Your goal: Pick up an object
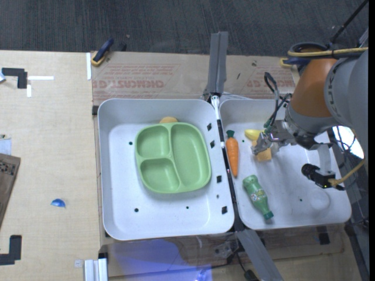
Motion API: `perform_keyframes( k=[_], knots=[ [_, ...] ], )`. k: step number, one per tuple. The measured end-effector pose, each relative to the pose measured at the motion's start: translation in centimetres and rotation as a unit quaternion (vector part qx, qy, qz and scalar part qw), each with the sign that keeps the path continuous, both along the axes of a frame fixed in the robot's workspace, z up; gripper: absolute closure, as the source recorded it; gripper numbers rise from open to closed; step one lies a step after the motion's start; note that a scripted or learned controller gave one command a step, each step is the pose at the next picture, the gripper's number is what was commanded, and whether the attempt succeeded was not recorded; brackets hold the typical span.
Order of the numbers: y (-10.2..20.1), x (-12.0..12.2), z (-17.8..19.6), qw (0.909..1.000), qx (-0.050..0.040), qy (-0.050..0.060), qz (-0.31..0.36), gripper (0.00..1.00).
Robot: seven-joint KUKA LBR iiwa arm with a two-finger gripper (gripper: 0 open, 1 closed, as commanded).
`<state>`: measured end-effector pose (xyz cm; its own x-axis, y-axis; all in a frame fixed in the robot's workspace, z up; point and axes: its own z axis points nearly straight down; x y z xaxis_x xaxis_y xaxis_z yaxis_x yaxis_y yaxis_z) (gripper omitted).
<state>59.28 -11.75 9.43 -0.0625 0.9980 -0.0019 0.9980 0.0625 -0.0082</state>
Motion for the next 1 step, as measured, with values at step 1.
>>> perform_keyframes(
  k=[1],
  knots=[
    [0.88, -0.8, -0.51, 0.978, 0.0022, -0.002, 0.208, 1.0]
  ],
)
